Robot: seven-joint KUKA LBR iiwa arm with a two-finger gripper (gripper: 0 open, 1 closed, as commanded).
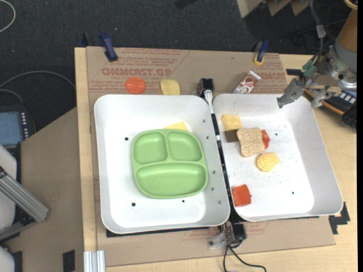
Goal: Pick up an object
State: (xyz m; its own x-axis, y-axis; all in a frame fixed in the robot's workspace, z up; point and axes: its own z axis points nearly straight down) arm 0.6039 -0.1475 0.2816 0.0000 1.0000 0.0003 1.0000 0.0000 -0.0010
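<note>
My gripper (299, 98) hovers over the far right corner of the right bin (309, 169), open, with nothing between its fingers (285, 97). Below and left of it lie a yellow block (231, 121), a brown piece (229, 135), a slice of toast (250, 141) with a red piece (265, 139) against it, and a round yellow item (267, 162). A red block (241, 195) sits near the bin's front left. All of these lie apart from the gripper.
The left bin (110, 152) holds a green divided plate (169, 163) with a yellow piece (177, 127) behind it. Behind the bins lie an orange disc (135, 85), a yellow piece (169, 87) and a small packet (245, 84). Blue clamps (108, 47) grip the far board edge.
</note>
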